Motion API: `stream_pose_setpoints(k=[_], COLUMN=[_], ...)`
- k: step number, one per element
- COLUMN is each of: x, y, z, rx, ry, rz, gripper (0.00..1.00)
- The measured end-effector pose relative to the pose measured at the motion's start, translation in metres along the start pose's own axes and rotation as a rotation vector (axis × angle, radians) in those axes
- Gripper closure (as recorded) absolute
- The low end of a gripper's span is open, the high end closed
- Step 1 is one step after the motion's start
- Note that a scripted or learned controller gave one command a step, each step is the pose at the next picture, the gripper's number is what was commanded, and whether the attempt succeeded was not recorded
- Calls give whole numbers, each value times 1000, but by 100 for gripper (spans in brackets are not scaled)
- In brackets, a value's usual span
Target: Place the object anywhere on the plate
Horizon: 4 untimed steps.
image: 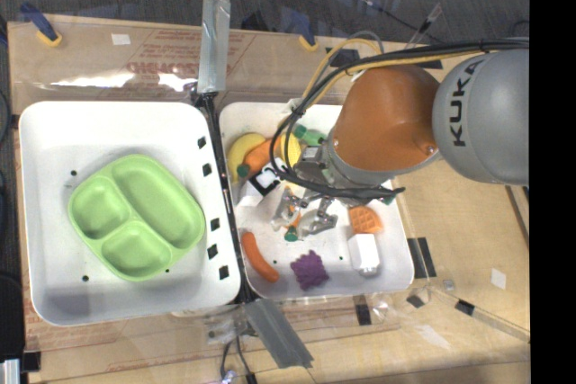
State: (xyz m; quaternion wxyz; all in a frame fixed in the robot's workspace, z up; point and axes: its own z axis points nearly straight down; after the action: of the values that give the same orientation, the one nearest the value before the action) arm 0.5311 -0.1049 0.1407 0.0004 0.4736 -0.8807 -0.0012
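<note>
- Plate – green, three compartments, lies bare in the left bin; nothing is placed yet
- Gripper is low in the right bin, among the toys
- Candidates there: orange carrot, purple grapes, white block
- Fingers – cannot tell whether spread or pinching
- Left: grasp, carry, release

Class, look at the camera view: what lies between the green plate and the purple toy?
In the camera view, between the green plate and the purple toy lie the bins' adjoining walls and an orange sausage-shaped toy.
</note>
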Motion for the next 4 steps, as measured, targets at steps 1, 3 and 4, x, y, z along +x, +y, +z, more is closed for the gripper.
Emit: stream_pose_setpoints(k=[1, 3, 4], x=[-8, -82, -147], y=[60, 69, 98], z=[-143, -133, -108], rx=[15, 6, 0], ry=[-5, -2, 1], rz=[8, -435, -280], gripper=[100, 100, 100])
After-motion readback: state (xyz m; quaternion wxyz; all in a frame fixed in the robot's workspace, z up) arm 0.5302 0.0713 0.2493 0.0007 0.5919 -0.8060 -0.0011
